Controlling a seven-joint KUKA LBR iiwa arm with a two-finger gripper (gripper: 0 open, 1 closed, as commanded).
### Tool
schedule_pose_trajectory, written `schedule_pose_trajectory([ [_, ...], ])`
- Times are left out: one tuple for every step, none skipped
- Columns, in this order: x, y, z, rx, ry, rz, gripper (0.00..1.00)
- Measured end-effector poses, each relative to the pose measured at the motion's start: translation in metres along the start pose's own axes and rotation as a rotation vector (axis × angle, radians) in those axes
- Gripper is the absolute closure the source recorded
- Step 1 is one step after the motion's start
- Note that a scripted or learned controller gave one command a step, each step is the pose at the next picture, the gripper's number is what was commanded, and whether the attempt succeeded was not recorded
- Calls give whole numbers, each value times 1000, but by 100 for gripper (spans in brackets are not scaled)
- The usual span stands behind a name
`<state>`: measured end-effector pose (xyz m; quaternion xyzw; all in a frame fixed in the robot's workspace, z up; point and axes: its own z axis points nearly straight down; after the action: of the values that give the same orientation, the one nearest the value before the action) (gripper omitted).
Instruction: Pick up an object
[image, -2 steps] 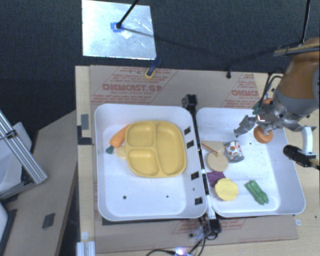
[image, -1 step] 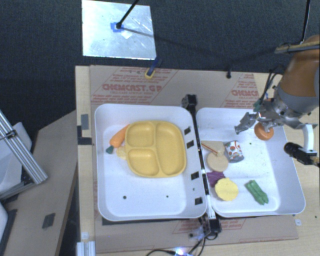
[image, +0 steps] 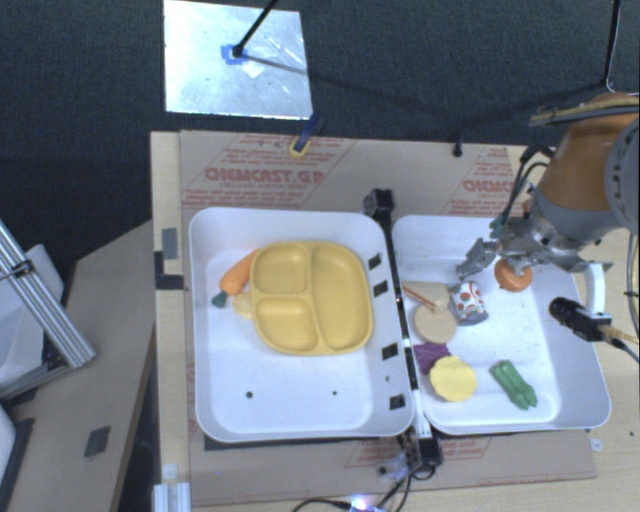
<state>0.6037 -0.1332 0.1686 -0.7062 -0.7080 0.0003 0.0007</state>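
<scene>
From the overhead camera, the claw hangs over the right bin; whether it is released or clenched cannot be told at this angle. An orange object, a likely target, lies just beside it, a small patterned cup just below. Crowding could spoil the pick: a descent might nudge either item aside. The arm's bulk hides part of the orange piece.

I see dark carpet around the bench, a shiny metal sheet behind it, aluminium framing at left.
</scene>
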Motion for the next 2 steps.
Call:
schedule_pose_trajectory([
  [8, 1, 60, 1, 0, -2, 0],
  [7, 3, 81, -6, -1, 0, 0],
])
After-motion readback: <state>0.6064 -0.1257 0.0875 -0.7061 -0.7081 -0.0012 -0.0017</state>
